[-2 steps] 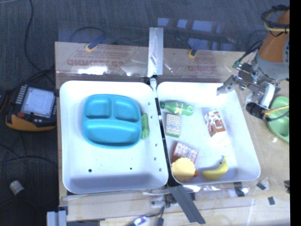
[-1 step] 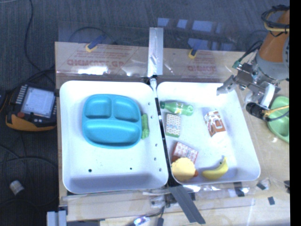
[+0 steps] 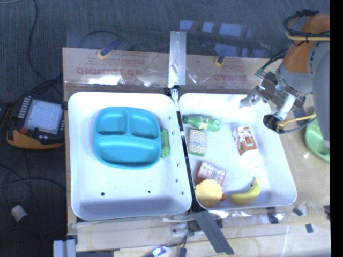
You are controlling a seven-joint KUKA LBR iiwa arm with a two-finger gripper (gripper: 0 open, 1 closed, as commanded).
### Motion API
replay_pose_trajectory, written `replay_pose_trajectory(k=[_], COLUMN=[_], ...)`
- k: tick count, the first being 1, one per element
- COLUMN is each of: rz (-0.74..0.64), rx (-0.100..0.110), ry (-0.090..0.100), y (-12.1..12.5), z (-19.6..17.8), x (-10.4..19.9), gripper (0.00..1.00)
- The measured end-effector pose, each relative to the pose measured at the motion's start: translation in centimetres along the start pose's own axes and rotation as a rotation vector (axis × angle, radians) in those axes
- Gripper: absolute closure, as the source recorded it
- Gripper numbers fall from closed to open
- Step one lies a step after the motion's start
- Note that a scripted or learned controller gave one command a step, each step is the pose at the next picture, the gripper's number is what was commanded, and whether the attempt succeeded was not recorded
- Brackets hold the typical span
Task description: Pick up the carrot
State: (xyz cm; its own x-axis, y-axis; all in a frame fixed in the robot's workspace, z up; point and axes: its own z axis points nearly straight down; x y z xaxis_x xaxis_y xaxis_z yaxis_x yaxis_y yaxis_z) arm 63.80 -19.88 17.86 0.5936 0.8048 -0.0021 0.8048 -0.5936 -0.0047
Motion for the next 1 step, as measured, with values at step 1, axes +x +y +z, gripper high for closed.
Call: replay_pose_trajectory(k=[1], rz=[0.086], rx=[-0.001], ry=[-0.001], y=[-0.82], z=[2.56], x=[-2.18], gripper=[0.00])
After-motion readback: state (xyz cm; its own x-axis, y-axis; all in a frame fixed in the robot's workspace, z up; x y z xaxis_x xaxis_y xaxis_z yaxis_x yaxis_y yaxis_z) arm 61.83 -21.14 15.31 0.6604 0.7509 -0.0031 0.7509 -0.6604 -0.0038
